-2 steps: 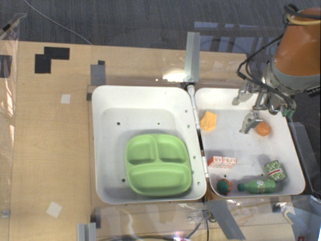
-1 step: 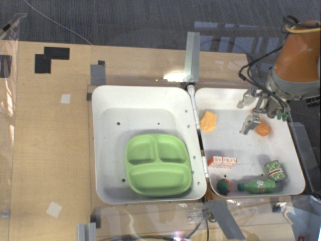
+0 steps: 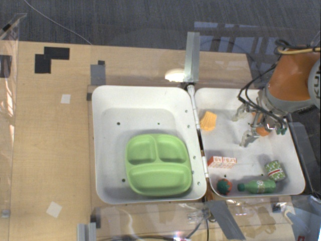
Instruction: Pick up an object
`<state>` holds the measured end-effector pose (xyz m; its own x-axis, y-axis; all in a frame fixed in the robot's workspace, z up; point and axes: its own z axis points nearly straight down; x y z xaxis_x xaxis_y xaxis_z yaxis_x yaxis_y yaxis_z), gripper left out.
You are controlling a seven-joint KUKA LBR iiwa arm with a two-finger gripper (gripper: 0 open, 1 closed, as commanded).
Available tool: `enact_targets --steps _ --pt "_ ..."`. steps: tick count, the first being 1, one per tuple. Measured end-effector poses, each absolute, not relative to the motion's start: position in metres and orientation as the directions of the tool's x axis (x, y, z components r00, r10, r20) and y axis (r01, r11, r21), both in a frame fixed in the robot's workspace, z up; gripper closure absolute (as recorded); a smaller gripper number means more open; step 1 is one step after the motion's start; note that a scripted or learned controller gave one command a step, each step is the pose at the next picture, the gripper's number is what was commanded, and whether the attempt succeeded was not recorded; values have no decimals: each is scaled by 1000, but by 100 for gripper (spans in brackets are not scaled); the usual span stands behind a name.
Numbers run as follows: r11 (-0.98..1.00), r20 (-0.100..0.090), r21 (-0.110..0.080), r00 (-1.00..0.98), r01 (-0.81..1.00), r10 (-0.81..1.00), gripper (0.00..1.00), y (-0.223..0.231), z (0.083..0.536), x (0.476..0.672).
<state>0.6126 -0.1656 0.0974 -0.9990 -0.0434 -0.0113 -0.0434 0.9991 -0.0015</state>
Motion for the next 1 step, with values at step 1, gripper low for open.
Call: enact_targets --steps 1 --pt "999 -22 -4 -999 -48 -48 100 -164 111 616"
